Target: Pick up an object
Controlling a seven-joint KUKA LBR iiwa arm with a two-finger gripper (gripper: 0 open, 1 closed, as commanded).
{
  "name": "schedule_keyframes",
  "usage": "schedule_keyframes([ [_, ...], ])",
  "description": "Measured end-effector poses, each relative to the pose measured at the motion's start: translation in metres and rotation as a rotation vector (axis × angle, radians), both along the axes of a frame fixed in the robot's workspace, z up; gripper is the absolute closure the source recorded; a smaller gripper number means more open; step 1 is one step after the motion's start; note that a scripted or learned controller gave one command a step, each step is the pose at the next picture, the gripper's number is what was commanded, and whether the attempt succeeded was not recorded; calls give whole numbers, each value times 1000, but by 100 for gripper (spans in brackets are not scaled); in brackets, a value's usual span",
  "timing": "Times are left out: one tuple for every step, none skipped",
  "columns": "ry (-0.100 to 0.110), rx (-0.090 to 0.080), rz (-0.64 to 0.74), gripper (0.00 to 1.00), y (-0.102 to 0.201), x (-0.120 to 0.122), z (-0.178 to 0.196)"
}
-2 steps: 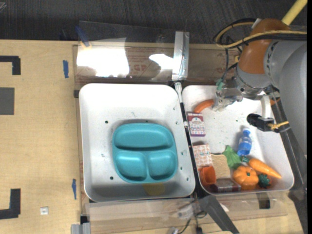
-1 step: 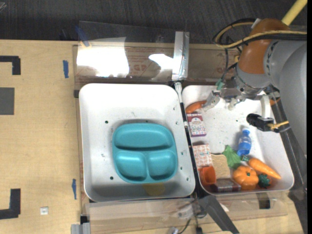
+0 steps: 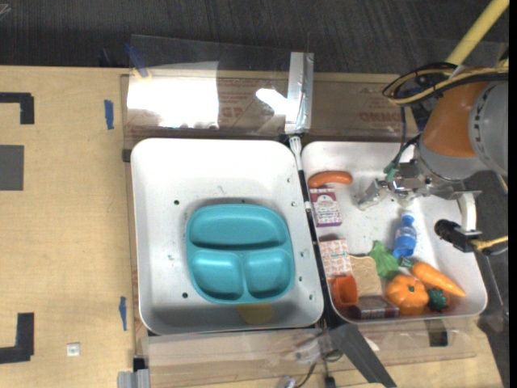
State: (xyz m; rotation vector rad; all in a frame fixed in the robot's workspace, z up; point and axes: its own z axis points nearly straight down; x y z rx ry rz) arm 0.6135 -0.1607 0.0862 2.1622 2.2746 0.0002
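Dark carpet borders a tan bench (image 3: 56, 241) bearing two white bins. At nine o'clock, the left bin (image 3: 161, 176) holds a teal divided tray (image 3: 238, 250). At three o'clock, the right bin (image 3: 355, 156) holds clutter: a carrot (image 3: 437, 277), a small pumpkin (image 3: 406, 293) and a blue bottle (image 3: 405, 237). Above the bin's upper part hangs the gripper (image 3: 378, 192), seemingly holding nothing; its opening I cannot tell.

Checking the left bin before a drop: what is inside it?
The left bin holds a teal divided tray, its three sections bare. A yellowish thing peeks out at the tray's near edge; the tray covers the rest.
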Motion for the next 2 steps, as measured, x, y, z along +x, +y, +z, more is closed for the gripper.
schedule_keyframes([
  [-8, -1, 66, 0, 4, -8, 84],
  [5, 3, 177, 0, 40, -18, 39],
])
